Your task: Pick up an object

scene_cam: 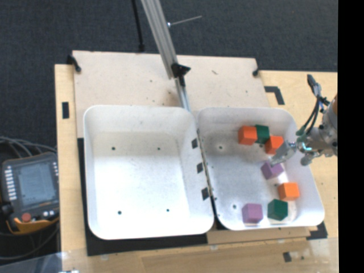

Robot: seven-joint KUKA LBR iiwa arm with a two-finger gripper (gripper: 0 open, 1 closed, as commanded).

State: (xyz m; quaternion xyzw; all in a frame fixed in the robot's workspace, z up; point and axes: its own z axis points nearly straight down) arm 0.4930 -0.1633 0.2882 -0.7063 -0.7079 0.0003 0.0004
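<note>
Orange, green and purple blocks lie scattered in the right bin, and the gripper hangs over that bin's right side, reaching in from the right edge. Whether its fingers are parted or closed cannot be told at this size, and no block shows between them. Just left of the gripper sits an orange block, nearly touching it; just below and nearer lies a purple block. Farther left, at the far part of the bin, another orange block rests against a dark green block. Nearer the camera a third orange block sits by the right wall, and along the near rim a second purple block lies beside a second green block. The left bin shows bare white floor with a few dark specks.
</note>
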